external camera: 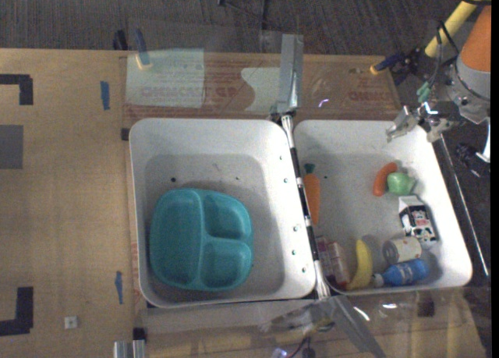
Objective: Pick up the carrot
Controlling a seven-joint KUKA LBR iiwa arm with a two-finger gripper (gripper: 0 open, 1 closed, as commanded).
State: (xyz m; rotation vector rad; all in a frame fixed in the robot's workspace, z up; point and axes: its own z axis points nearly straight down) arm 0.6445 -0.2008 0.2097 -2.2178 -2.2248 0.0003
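The carrot (312, 196), orange with a small green top, lies lengthwise against the left wall of the right bin (349, 154), its top pointing to the back. My gripper (413, 124) hangs over the right bin's back right corner, well to the right of the carrot and far from it. Its fingers (398, 130) stand apart with nothing between them, so it is open.
Along the right bin's right and front sides lie an orange-red piece (384, 179), a green piece (401, 183), a small carton (417, 221), a can (401, 249), a blue bottle (405, 273), a banana (362, 263) and a packet (337, 261). A teal divided plate (201, 238) sits in the left bin (203, 142).
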